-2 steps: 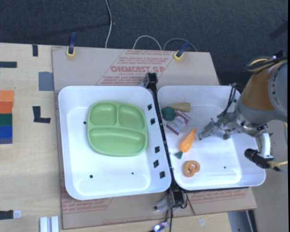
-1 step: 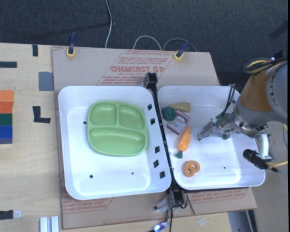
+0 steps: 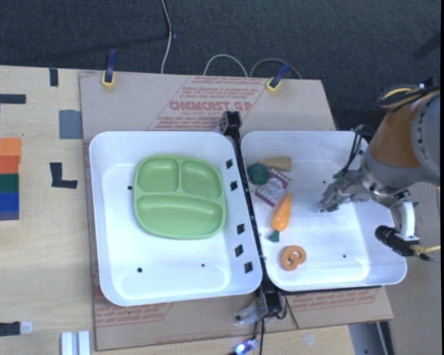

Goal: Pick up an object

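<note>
Where the arm [image 3: 399, 143] reaches into the right bin [image 3: 355, 272], its end effector [image 3: 331, 200] sits low over bare white floor; whether it is wide or narrow cannot be told, and nothing shows between its tips. Well apart, by the divider, lie a glossy carrot [image 3: 281, 213], a pretzel [image 3: 293, 257], a teal lump [image 3: 258, 173], a tan roll [image 3: 277, 164] and a crinkled packet [image 3: 269, 190] partly hidden under the carrot. A green sectioned plate [image 3: 180, 197] lies in the left bin [image 3: 111, 272].
</note>
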{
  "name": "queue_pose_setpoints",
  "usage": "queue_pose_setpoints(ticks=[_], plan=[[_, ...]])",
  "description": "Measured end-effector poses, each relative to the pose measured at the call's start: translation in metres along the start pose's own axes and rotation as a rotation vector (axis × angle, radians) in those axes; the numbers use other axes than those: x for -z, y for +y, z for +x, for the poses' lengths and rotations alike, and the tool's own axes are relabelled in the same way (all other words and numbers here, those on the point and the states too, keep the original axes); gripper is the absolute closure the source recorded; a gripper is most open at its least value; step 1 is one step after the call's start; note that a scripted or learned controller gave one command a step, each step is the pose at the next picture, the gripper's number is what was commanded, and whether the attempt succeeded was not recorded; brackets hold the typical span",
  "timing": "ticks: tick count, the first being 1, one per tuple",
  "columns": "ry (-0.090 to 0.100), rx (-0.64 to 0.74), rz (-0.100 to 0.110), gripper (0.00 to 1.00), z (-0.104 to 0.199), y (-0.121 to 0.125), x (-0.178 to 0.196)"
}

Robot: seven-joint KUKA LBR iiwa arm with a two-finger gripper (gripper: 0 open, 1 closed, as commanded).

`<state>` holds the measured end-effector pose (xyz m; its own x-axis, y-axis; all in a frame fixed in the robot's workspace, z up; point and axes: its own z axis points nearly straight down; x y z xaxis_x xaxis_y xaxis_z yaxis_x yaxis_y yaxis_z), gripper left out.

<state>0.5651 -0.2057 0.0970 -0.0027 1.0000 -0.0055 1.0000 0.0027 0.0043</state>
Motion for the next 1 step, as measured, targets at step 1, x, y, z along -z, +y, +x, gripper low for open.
queue_pose_setpoints(ticks=[1], plan=[[0.004, -0.001, 0.001, 1.0, 0.0087, -0.0009, 0.0584]])
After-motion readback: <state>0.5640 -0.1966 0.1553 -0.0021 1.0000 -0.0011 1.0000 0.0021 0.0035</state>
